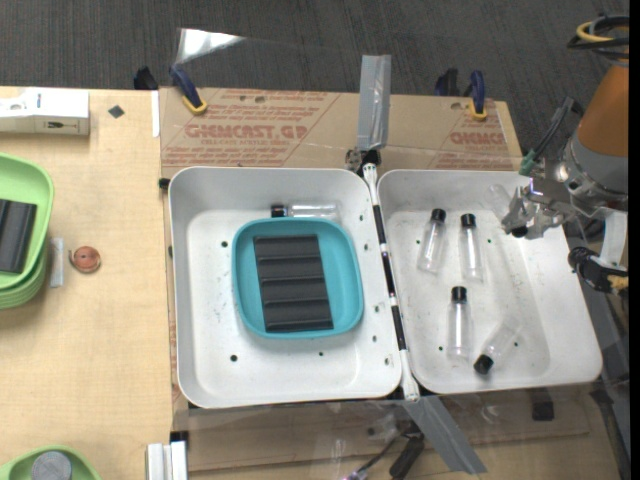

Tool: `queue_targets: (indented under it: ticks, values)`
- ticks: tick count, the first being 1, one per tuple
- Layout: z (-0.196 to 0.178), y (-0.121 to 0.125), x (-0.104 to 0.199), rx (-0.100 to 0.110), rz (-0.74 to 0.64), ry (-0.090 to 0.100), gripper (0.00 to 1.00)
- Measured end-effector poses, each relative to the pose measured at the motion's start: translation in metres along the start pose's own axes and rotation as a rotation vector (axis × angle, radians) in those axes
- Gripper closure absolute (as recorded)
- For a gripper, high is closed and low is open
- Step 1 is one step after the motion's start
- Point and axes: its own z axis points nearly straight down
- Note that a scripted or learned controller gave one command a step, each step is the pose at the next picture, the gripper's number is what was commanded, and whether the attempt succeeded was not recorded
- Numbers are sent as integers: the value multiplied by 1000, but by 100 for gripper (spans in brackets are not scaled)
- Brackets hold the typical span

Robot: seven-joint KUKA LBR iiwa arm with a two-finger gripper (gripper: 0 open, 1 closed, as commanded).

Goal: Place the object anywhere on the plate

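Note:
A teal square plate (345, 268) with a black ridged insert (292, 281) sits in the left white bin (200, 348). One clear vial with a black cap (303, 210) lies in that bin just behind the plate. Several more clear black-capped vials lie in the right bin (560, 358): two side by side near the back (432, 238) (468, 248), one in the middle (457, 320) and one near the front (496, 348). My gripper (519, 220) hangs over the right bin's back right part, apart from the vials, with nothing seen in it.
Cardboard (260, 128) lies behind the bins, held by clamps (187, 90). On the wooden bench at the left are a green tray (25, 233), a white box (45, 113) and a small round brown piece (86, 259). The arm's orange band (610, 118) is at the right edge.

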Motion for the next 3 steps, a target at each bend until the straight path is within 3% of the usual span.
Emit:
queue_targets:
  ticks: [1,2,3]
  values:
    - [-1,-53,51,1,-201,2,100]
    - [12,-89,109,0,-478,1,100]
    - [-4,-121,153,0,-619,1,100]
